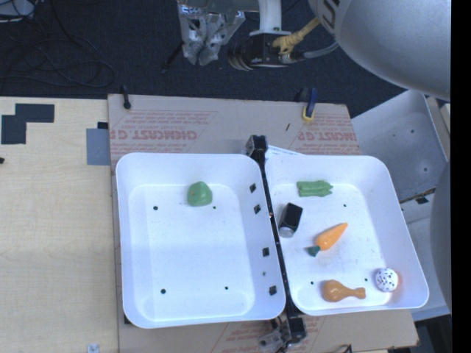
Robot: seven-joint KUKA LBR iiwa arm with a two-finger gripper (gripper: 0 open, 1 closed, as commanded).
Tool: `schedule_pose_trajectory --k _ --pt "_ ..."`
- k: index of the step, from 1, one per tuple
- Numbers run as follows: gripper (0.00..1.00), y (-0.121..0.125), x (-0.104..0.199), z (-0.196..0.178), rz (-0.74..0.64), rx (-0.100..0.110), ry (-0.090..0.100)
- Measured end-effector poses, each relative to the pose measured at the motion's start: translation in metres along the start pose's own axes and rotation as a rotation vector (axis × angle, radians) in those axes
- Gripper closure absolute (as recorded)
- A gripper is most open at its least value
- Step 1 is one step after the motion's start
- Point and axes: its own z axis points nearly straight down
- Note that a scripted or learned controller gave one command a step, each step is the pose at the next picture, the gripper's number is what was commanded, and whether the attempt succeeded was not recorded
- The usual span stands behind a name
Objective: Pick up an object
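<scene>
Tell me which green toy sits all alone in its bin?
The round green lump in the left bin. The other green toy, the long bumpy one, shares the right bin with a carrot and more.

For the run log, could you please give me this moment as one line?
gripper: above bins, nothing between fingers | left bin: green lump | right bin: green toy, black cylinder, carrot, drumstick, white ball

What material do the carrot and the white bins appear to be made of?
Carrot: probably moulded plastic, since its orange body is smooth and evenly coloured with a slight sheen; it looks like toy food. White bins and: likely thin formed plastic, given the rounded corners, glossy walls and soft reflections.
</scene>
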Motion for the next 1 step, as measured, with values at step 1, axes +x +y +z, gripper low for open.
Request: schedule_pose_trajectory --k 1 --pt "1.00 0.0000 0.0000 0.0000 0.000 0.000 0.000"
